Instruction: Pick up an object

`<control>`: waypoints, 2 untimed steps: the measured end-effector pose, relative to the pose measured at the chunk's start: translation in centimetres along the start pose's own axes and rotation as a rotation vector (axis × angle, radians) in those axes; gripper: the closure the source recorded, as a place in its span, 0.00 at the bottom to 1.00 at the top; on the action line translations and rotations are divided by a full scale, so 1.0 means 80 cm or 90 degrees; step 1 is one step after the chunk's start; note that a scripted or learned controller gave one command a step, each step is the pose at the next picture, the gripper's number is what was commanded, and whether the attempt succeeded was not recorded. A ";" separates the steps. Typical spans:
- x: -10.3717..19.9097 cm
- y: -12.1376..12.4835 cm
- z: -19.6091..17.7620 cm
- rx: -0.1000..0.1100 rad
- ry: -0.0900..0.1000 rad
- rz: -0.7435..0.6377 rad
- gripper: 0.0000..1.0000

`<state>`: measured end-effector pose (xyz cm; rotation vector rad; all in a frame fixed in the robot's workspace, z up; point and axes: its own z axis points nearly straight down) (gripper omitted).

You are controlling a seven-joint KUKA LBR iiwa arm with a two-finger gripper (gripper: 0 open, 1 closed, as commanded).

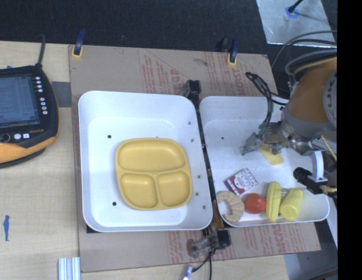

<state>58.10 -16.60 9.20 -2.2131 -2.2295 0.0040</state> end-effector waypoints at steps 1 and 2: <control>-0.041 0.038 -0.008 0.000 0.001 0.003 0.00; -0.031 0.013 0.000 0.002 0.001 0.002 0.00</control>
